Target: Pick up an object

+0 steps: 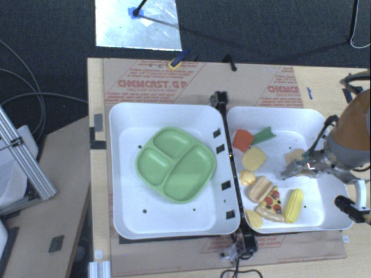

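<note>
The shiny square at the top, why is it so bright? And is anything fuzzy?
In the camera view, the shiny square sheet on the dark floor bounces light back, so it glares pale. The two white bins look bright and evenly lit, with soft shadows along their walls. The toy corn and green plate look a little soft, and the arm's edge is blurry.

Grey arm with orange band [355, 133] cut off by right edge, body mostly out of frame. Tool [288, 171] small and blurred, finger state unreadable. Pale beige toy piece [295, 154] just beside the tool partly hidden behind it, shape unclear. Yellow rounded toy piece [253, 218] at right white bin's near rim partly covered by pizza-slice toy [270, 204]. Silver aluminium frame [20, 161] cropped at left edge.
</note>
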Controlling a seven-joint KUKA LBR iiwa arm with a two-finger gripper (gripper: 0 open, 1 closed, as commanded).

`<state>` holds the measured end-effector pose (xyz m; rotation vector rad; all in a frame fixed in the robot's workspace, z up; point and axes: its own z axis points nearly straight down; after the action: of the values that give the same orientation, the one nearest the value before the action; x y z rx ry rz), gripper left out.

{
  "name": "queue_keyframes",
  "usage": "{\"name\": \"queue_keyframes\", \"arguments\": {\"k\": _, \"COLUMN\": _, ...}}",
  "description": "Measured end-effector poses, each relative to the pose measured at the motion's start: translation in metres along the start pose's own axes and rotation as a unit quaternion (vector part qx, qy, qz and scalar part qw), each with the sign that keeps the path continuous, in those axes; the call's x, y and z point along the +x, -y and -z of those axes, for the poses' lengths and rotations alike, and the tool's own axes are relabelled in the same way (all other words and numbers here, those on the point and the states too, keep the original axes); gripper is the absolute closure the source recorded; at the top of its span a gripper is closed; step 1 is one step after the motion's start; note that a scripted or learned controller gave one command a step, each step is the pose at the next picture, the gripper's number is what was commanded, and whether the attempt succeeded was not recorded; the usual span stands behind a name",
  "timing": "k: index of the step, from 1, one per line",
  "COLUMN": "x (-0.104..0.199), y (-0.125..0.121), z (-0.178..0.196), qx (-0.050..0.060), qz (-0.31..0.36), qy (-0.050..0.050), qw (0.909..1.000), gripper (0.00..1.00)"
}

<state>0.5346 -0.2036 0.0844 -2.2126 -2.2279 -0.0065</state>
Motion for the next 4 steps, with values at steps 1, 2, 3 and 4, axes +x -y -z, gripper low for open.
{"name": "queue_keyframes", "arguments": {"k": 1, "x": -0.001, "y": -0.054, "z": 0.001, "qx": -0.002, "qz": 0.001, "qy": 0.001, "qw": 1.0, "gripper": 0.0}}
{"name": "queue_keyframes", "arguments": {"k": 2, "x": -0.002, "y": -0.053, "z": 0.012, "qx": -0.003, "qz": 0.002, "qy": 0.002, "qw": 1.0, "gripper": 1.0}}
{"name": "queue_keyframes", "arguments": {"k": 3, "x": 0.041, "y": 0.025, "z": -0.001, "qx": 0.004, "qz": -0.003, "qy": 0.0, "qw": 1.0, "gripper": 1.0}}
{"name": "queue_keyframes", "arguments": {"k": 4, "x": 0.044, "y": 0.048, "z": 0.0, "qx": 0.0, "qz": -0.003, "qy": 0.002, "qw": 1.0, "gripper": 1.0}}
